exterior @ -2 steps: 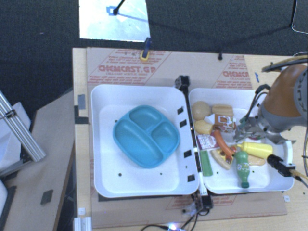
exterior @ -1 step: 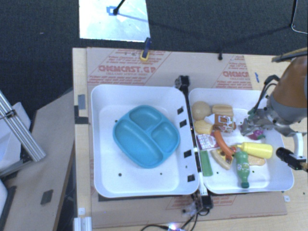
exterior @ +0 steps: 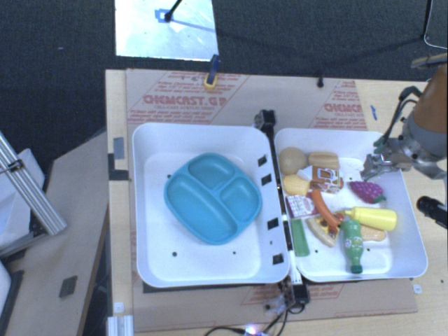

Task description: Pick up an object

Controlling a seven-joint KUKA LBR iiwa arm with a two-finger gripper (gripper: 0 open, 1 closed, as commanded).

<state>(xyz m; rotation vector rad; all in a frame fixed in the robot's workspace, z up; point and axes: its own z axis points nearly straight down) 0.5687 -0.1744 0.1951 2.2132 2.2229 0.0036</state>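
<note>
The right bin (exterior: 409,257) holds several toy foods: a tan potato (exterior: 292,160), a bread roll (exterior: 324,160), a brown-and-white carton (exterior: 327,177), purple grapes (exterior: 367,190), a yellow mustard bottle (exterior: 373,218), a green bottle (exterior: 352,243), a carrot (exterior: 323,205), a pizza slice (exterior: 324,229) and a green strip (exterior: 299,236). My gripper (exterior: 373,163) hovers at the bin's upper right, just above the grapes. I see nothing held in it.
The left bin (exterior: 150,257) holds a blue divided plate (exterior: 212,197). A black divider (exterior: 275,194) runs between the bins. A yellow and blue clip (exterior: 211,75) lies on the cardboard behind. A metal rail (exterior: 31,194) stands at far left.
</note>
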